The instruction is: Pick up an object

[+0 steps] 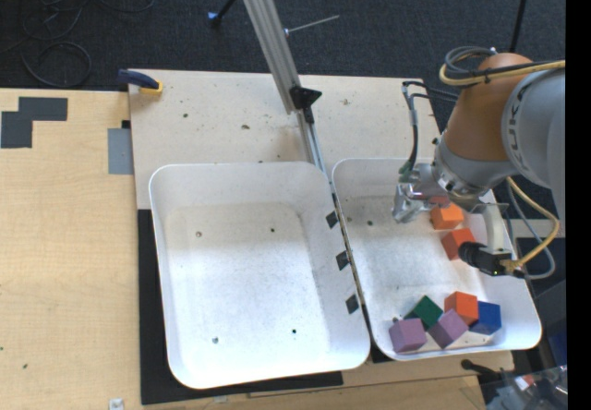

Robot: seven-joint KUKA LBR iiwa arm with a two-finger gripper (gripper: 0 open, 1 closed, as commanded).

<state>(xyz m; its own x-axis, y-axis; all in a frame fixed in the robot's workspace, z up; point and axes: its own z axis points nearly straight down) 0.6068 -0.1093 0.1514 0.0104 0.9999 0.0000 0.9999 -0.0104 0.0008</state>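
My gripper (406, 203) hangs over the upper part of the right bin (388, 256), close to its floor. Just to its right lies an orange block (448, 214), beside the gripper rather than clearly inside it. A darker orange-red block (457, 242) lies a little below that one, partly behind a black part of the arm. In the bin's near right corner sit several blocks: a green one (427, 310), an orange one (463, 305), a blue one (488, 317) and two purple ones (407, 334) (448, 328).
The left bin (249, 279) adjoins the right one along a shared wall with black clips (340, 259). A slanted metal rail (273, 39) rises from behind the bins. Cables loop off the arm at right. Bench top lies behind the bins.
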